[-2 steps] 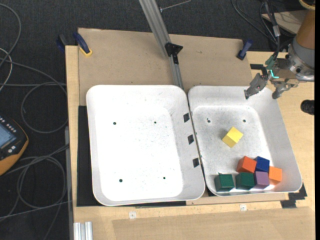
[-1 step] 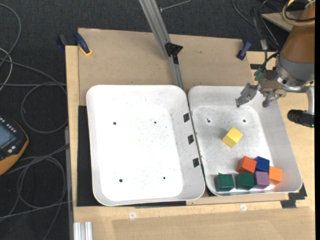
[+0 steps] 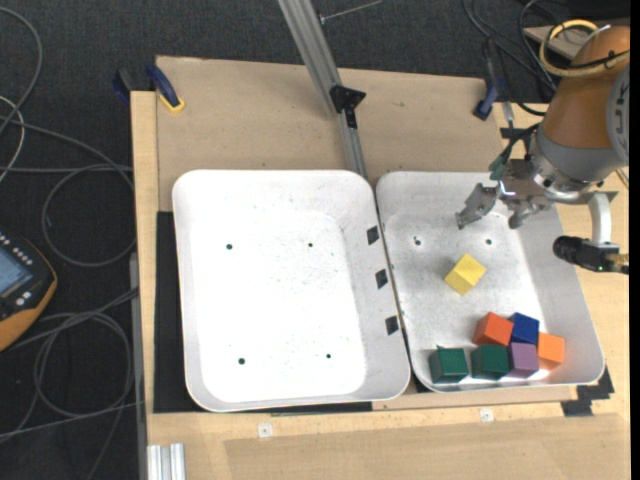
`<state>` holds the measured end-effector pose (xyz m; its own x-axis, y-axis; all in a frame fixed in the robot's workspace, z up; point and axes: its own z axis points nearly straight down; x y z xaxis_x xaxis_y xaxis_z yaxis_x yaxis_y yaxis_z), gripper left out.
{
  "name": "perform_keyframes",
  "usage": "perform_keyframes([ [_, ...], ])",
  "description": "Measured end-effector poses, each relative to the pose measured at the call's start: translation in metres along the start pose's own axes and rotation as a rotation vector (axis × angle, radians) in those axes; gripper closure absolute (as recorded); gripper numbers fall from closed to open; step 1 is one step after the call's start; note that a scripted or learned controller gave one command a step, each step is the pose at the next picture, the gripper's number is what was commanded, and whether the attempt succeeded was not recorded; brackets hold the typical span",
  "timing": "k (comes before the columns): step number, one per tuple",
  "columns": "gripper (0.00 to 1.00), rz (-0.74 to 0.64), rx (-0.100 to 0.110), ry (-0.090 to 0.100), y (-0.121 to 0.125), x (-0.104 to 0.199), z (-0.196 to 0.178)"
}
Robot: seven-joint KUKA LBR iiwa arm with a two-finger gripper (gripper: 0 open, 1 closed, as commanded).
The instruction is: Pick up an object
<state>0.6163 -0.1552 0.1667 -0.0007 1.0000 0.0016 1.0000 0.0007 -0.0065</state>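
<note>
Seven small blocks lie in the right-hand shallow white bin (image 3: pixel 565 298): one yellow cube (image 3: pixel 465 274) alone mid-bin, probably the easiest pick, and six crowded into the near corner, two dark green (image 3: pixel 470 362), two orange (image 3: pixel 494 329), one blue (image 3: pixel 524 327), one purple (image 3: pixel 524 357). Above the bin's far end, the two-finger gripper (image 3: pixel 497 209) hangs spread open with nothing between its fingers, apart from the yellow cube. One left-hand white bin (image 3: pixel 200 268) sits alongside.

Yellow cube (image 3: pixel 465 274); green (image 3: pixel 450 364), orange (image 3: pixel 493 329), blue (image 3: pixel 524 327), purple (image 3: pixel 524 357) cubes clustered.
</note>
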Motion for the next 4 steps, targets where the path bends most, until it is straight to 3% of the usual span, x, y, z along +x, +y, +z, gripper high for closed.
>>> perform_keyframes([
  [1, 0.0, 0.0, 0.0, 0.0, 0.0, 0.003, 0.043],
  [2, 1.0, 0.0, -0.009, 0.0, 0.003, 0.002, 0.028],
  [4, 1.0, 0.0, -0.014, -0.004, 0.011, -0.001, -0.066],
])
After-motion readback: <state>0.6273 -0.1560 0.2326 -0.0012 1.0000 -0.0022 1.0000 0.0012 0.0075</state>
